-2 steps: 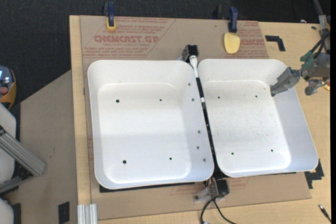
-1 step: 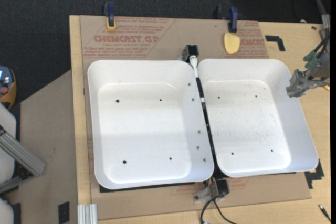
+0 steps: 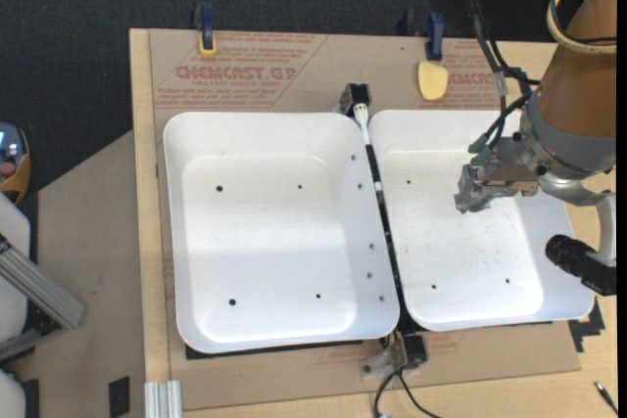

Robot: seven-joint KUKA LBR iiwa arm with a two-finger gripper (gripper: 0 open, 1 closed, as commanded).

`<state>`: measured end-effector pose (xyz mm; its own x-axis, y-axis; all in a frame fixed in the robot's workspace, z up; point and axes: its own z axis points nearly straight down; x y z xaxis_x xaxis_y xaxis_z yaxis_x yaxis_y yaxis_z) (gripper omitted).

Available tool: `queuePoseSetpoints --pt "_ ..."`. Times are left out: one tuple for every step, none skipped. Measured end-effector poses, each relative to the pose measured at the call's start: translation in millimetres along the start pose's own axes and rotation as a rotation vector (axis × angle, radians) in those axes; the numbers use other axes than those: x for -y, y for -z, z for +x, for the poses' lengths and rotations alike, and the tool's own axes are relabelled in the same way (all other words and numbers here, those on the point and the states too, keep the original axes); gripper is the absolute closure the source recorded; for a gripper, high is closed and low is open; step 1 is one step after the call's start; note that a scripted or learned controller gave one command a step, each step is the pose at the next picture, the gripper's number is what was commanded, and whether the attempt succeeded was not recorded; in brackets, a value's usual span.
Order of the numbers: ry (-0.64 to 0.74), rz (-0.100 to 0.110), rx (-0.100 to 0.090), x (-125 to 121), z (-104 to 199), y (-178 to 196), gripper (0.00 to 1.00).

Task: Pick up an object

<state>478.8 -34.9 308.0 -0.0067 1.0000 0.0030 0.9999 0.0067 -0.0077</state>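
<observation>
My gripper (image 3: 474, 193) hangs low over the right white bin (image 3: 421, 303), in its upper right part, below the grey wrist and the orange band of the arm (image 3: 580, 73). Nothing shows under it against the bin's white floor. A small pale yellow object (image 3: 432, 79) lies on the brown board behind the right bin, outside its rim and well away from the gripper.
The left white bin (image 3: 196, 308) sits beside the right one, with a black strip (image 3: 377, 196) along the seam between them. Blue clamps (image 3: 205, 19) (image 3: 435, 29) hold the board's back edge. Cables (image 3: 495, 73) trail down to the wrist.
</observation>
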Motion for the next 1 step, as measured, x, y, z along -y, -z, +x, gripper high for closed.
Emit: queuePoseSetpoints --pt "0.000 -0.022 0.002 -1.2 47.8 105.0 1.00"
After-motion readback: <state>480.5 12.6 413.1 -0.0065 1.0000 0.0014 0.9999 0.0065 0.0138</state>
